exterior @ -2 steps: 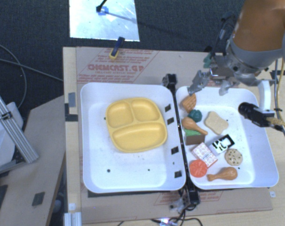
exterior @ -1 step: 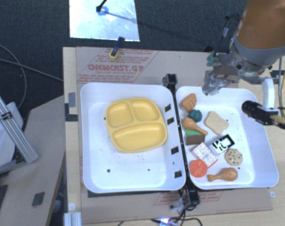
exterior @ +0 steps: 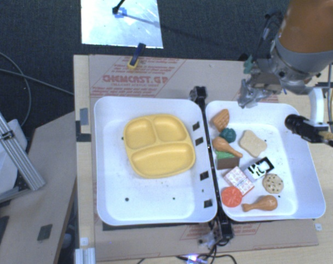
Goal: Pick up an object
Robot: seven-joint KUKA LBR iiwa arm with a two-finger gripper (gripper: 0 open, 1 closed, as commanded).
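My gripper hangs over the far edge of the right bin, just at its back rim, with my grey wrist and orange band rising above it toward the upper right. Nothing sits between the fingers; from this angle I cannot tell how wide they stand.

Everything I might pick lies below me in the right bin. Nearest my gripper is a croissant, its long axis tilted from lower left to upper right. Just beneath it sits a small teal lump. A drumstick lies beside that, thick end to the left, its bone end pointing down and right. A slice of bread lies flat to the right, tilted. Lower down are a dark green-and-brown block, a black-and-white card, a pink checked wafer, a cookie and a red tomato slice. A second drumstick lies near the front wall — its axis almost level, fat end to the right.

The left bin holds a yellow divided plate.
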